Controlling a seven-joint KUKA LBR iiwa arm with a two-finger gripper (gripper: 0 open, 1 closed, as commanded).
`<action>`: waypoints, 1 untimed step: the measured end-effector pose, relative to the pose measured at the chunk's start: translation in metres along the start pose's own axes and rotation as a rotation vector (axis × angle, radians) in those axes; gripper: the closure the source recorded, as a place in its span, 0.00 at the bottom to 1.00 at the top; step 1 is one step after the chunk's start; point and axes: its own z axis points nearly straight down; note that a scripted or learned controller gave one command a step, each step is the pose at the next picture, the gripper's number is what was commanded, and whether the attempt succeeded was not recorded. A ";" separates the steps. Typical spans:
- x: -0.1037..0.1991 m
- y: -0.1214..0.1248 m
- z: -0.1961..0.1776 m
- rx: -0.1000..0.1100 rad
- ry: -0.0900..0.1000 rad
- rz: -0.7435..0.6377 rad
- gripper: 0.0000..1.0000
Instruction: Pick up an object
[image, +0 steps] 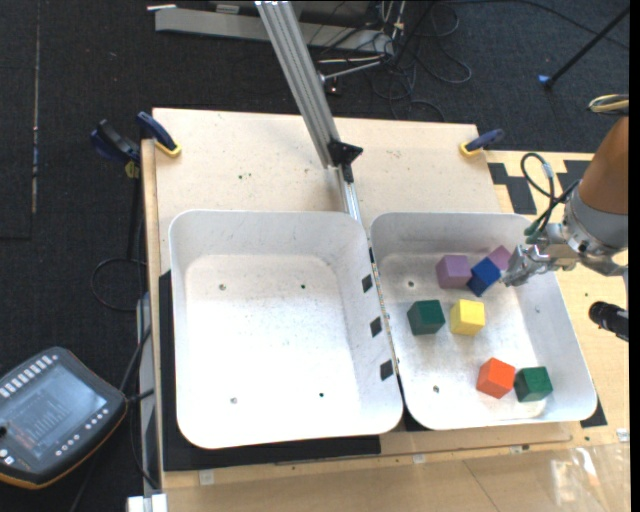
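Observation:
The right bin (450, 222) holds several small cubes. A blue cube (484, 275) sits tilted near the bin's far right, with a purple cube (453, 270) just left of it and a paler purple block (501, 257) behind it. My gripper (518, 270) reaches in from the right and its tip is right against the blue cube's right side. Whether it grips the cube is hidden at this angle. Further forward lie a dark green cube (427, 317), a yellow cube (467, 316), an orange cube (496, 378) and a green cube (533, 383).
The left bin (190, 240) stands beside the right one, their rims meeting in the middle. A slanted metal pole (300, 80) ends at the bins' far junction. A teach pendant (50, 415) lies at the lower left, off the bench.

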 end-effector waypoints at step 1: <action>0.000 0.002 -0.045 0.001 0.000 -0.001 1.00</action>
